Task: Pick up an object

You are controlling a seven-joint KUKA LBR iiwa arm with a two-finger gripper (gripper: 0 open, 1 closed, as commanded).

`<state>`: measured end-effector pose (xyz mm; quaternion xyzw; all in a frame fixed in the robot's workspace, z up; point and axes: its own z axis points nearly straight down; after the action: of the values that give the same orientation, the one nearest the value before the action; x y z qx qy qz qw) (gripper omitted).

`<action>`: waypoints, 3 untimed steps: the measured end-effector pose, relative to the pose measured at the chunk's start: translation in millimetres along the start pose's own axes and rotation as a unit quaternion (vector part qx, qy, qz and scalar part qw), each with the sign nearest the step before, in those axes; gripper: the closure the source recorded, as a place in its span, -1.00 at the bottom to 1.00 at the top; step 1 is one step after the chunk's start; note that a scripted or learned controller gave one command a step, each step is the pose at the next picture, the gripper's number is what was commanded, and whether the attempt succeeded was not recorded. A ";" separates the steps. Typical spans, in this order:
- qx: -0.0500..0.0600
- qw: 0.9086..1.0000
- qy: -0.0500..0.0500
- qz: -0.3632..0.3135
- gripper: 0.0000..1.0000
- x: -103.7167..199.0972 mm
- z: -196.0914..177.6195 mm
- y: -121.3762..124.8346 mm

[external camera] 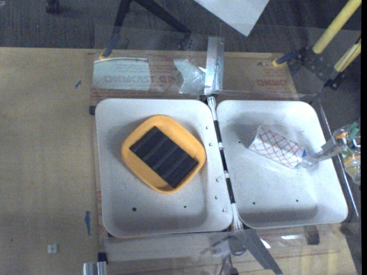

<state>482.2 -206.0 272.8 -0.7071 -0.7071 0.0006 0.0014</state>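
A wooden bench fills the frame from the left edge, its far right side blurred and cut off by the picture's border. Two shallow white bins sit side by side on it. The left bin is seen whole. The right bin loses its right rim to glare and clutter.

In the middle of the left bin lies a rounded orange block with a dark ribbed panel on top, turned at a slant. White floor shows on all sides of it, most towards the lower edge of the frame.

In the upper middle of the right bin lies a white packet with a red criss-cross print, slanting down to the right. Its lower right end turns clear and is hard to make out. The lower half of that bin is open floor.

At the right edge of the frame, level with the packet, sits the gripper, a blurred grey shape with coloured bits behind it, largely cut off. It reaches to the packet's clear end; whether they touch is unclear. Whether it is apart, together or clamped on anything cannot be told.
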 end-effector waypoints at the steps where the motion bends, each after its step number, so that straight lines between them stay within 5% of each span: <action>1: 0.000 0.995 0.000 0.100 -1.00 51.8 111.3 85.7; 2: -0.001 0.989 -0.001 0.145 -1.00 18.3 -44.2 84.7; 3: 0.000 0.999 0.000 0.042 -1.00 9.4 -10.5 45.0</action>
<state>527.2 -196.6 283.2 -0.7365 -0.6764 0.0011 0.0016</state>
